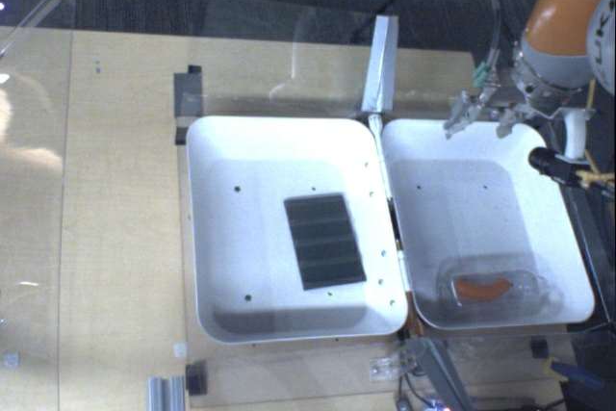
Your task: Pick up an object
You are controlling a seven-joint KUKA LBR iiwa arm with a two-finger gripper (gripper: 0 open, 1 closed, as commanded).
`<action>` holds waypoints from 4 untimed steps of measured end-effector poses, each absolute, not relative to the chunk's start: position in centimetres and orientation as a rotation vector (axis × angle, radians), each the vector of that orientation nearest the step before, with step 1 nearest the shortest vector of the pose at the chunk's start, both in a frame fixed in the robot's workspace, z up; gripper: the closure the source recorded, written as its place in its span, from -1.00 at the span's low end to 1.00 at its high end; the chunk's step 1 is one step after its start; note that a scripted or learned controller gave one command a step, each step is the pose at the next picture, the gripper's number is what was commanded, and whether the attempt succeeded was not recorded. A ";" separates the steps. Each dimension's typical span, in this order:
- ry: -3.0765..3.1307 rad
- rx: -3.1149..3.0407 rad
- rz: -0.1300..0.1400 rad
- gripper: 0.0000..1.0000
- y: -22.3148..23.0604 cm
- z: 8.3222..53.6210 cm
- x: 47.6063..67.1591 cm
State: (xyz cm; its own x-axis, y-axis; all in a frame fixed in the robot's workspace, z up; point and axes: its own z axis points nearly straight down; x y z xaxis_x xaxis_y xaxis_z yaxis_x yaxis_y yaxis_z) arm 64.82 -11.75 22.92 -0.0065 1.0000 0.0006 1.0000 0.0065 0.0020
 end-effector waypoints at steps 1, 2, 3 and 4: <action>1.997 2.419 0.007 -1.00 -8.9 33.5 66.9; 2.049 2.382 0.001 -1.00 -9.3 20.5 58.3; 2.028 2.397 0.004 -1.00 -11.1 21.2 52.4; 2.027 2.393 0.011 1.00 -11.0 22.3 52.6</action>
State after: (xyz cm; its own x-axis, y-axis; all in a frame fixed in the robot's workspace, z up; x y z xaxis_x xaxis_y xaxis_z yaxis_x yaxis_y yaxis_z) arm 52.64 -10.99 22.29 0.1643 0.9864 0.0016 0.9864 -0.1643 0.0088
